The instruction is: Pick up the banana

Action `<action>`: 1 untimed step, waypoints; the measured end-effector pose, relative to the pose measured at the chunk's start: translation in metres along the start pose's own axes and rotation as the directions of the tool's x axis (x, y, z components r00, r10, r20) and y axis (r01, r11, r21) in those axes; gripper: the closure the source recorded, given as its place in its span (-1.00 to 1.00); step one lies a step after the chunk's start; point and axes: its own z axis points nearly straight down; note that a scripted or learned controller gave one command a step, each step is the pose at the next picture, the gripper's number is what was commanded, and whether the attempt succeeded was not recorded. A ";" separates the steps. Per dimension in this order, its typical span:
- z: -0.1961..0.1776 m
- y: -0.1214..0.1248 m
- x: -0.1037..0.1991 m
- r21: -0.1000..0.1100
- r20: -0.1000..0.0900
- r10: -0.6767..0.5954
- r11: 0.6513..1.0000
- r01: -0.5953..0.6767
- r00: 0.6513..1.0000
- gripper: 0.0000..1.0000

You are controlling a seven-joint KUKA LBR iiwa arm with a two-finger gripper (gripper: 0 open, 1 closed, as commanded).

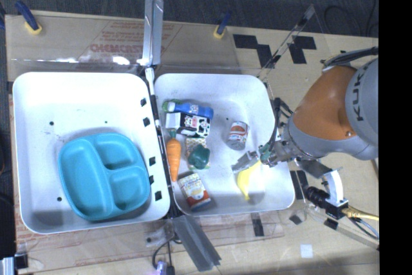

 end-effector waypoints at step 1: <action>0.038 0.039 -0.013 -0.002 0.002 -0.166 0.986 0.166 0.986 -1.00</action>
